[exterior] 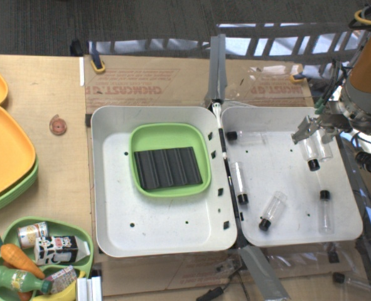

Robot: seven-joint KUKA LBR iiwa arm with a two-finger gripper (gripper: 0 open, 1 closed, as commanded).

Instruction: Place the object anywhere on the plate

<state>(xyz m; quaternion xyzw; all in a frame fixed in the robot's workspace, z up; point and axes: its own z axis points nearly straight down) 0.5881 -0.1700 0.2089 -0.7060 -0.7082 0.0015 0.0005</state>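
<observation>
green plate (169, 133) in left bin (110, 224), gripper (315, 144) holding vial (312, 153)

Two white bins (110, 231) sit side by side on the worktop (53, 93). One green plate (169, 133) carries one dark ribbed block (167, 168). Five clear vials with black caps (271, 209) can be counted. Two stacked orange plates (3, 149) lie left, plus one green bowl (78, 231) of toy food.

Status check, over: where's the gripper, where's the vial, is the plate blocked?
Gripper over right bin's far right, clear vial with black cap between its fingers. Green plate in left bin, ribbed dark mat on it. Path looks open.
</observation>
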